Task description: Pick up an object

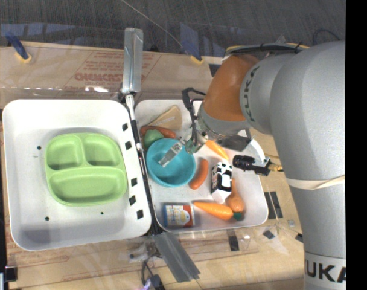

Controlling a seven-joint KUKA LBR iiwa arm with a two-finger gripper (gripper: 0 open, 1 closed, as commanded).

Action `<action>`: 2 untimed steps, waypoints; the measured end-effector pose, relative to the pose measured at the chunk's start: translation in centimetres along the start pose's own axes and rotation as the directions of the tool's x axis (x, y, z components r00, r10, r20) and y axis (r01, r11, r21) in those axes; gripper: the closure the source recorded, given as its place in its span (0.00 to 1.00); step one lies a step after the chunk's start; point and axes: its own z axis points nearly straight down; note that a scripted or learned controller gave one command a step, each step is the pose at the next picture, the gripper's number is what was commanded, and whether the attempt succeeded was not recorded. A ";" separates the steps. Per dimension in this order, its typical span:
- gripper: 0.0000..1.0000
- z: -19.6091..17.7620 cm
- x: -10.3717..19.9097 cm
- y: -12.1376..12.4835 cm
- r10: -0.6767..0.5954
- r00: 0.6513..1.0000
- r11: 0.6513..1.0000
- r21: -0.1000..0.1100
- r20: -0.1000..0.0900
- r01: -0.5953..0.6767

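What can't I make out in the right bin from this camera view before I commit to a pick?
- Gripper: over the blue bowl; finger state and any contact unreadable.
- Right bin: its far right corner is covered by the arm.
- Can: label too small to read.
- Black-and-white item: identity unclear.

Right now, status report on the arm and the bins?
Gripper low over the blue bowl, right bin. Nothing seen held. Carrot, can crowd close. Green tray alone, left bin.

Green tray (86, 167), teal bowl (174, 168)
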 end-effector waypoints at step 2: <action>0.00 -1.1 -0.3 0.7 0.182 0.983 0.983 0.009 -0.005 -0.182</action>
